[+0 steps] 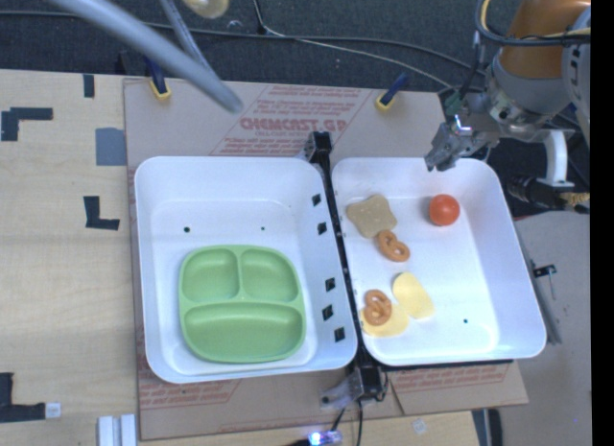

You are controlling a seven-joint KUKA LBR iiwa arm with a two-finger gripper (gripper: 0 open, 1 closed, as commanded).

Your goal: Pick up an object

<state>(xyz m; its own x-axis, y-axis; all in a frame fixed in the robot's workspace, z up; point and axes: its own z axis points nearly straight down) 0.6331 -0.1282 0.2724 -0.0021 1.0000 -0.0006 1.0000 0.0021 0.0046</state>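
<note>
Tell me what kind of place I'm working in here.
Most likely a robotics lab test bench, not a kitchen: two white bins clamped side by side on cardboard, toy food such as a tomato and pretzel, and a green divided plate.

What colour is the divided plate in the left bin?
Light green; the plate shows plainly in the camera view.

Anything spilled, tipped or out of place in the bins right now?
Nothing stands out. The green tray lies flat in the left bin; the tomato, toast and pretzels lie loose in the right bin.
</note>
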